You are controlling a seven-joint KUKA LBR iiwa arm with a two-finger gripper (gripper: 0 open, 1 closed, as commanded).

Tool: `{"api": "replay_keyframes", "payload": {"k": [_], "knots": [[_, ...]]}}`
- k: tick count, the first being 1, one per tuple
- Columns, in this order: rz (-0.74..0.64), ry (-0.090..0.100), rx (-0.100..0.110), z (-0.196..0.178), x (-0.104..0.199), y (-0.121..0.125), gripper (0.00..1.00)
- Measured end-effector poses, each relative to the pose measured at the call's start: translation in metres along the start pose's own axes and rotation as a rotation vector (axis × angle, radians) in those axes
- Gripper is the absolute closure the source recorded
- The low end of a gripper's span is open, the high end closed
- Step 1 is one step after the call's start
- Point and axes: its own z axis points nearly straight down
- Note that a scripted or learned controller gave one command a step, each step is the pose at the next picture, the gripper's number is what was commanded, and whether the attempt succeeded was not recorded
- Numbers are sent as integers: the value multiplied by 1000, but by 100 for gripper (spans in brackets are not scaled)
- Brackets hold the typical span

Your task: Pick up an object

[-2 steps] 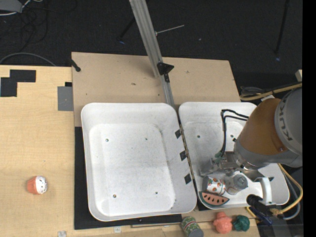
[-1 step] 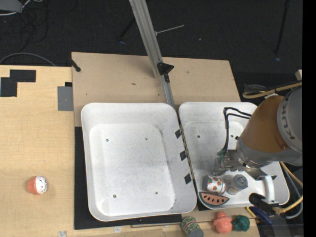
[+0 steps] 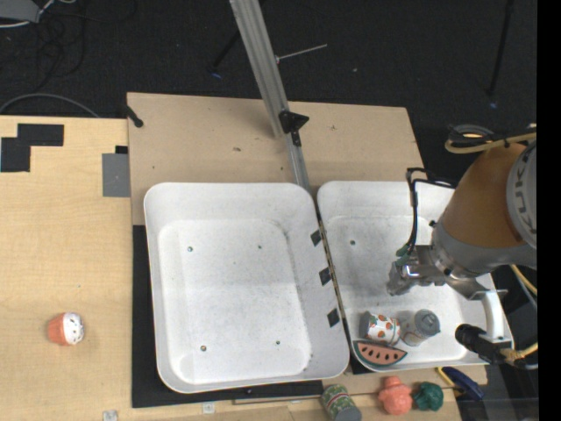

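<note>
Over the right white bin [image 3: 368,209] I am hovering my gripper [image 3: 405,279], finger state unclear, needing to descend onto the strawberry-patterned cup [image 3: 381,328].

- Right bin [image 3: 368,209]: far right side hidden under the arm [image 3: 491,217].
- Gripper [image 3: 405,279]: small and dark, finger gap too unclear to tell.
- Green-topped item [image 3: 337,403] below the bins: cut off by the bottom edge.
- Arm: cut off at the right.

Bench [image 3: 219,139] with two white bins [image 3: 232,288], side by side
</note>
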Motion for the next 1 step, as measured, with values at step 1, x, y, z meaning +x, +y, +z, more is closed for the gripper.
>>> {"api": "replay_keyframes", "payload": {"k": [1], "knots": [[0,-1,-2,-62,-3,-2,100]]}}
